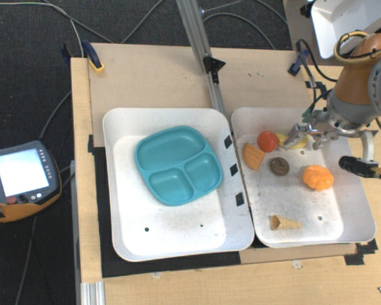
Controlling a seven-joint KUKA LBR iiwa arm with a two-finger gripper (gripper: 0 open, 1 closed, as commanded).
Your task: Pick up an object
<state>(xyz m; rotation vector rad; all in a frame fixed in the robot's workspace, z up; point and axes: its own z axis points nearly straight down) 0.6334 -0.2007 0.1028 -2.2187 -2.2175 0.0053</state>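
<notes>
The two-finger gripper point(303, 134) hovered low in the right white bin point(352, 224), just beside a small yellow object point(294, 143) and a round red toy tomato point(267, 140); its grip state couldn't be told, so nothing looked lifted yet

Even, bright overhead light; soft faint shadows under items beside fingers. White bins point(178, 243) near overexposed, mild glare. Focus slightly soft throughout; edges undistorted.

Tan bench point(152, 75) — two white bins side by side, left bin point(124, 234), right bin point(359, 218)
</notes>
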